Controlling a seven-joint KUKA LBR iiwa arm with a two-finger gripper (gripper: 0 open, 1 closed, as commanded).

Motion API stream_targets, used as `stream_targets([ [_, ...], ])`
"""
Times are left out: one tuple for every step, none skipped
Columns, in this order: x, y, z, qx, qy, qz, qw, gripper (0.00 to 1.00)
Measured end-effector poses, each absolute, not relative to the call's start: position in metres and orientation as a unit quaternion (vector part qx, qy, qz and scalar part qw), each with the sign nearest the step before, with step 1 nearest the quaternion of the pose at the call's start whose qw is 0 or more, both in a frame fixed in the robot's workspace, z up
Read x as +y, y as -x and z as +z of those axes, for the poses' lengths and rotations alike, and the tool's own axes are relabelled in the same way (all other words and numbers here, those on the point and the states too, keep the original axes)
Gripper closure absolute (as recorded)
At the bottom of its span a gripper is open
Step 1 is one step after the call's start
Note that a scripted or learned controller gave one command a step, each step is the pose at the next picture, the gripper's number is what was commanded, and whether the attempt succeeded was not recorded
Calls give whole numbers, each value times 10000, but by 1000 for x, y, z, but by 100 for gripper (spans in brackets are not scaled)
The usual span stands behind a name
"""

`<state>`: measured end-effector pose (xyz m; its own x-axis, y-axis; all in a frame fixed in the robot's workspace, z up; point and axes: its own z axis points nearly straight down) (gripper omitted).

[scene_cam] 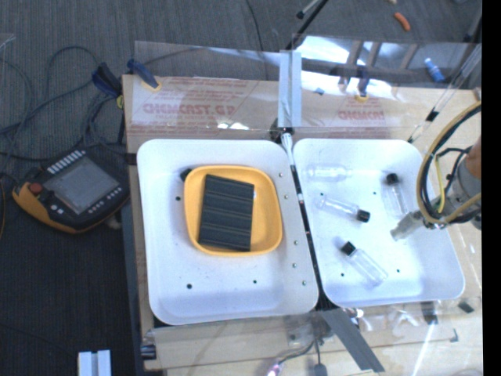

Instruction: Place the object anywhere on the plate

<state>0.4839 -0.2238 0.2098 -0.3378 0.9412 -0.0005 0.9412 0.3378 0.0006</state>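
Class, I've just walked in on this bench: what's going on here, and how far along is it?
A robot arm reaches in from the right, its gripper low over the right bin, among several clear vials with black caps. In the left bin sits a yellow plate, and a dark ribbed block already lies flat on it. Nothing is visibly in the gripper.

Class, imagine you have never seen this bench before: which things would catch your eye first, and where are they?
The yellow plate in the left bin stands out most, with a dark ribbed block lying on it. In the right bin, several clear vials with black caps lie scattered, and the gripper reaches in from the right edge.
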Motion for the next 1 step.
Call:
stream_targets([
  [-224, -484, 210, 8179, -5753, 0, 4, 0],
])
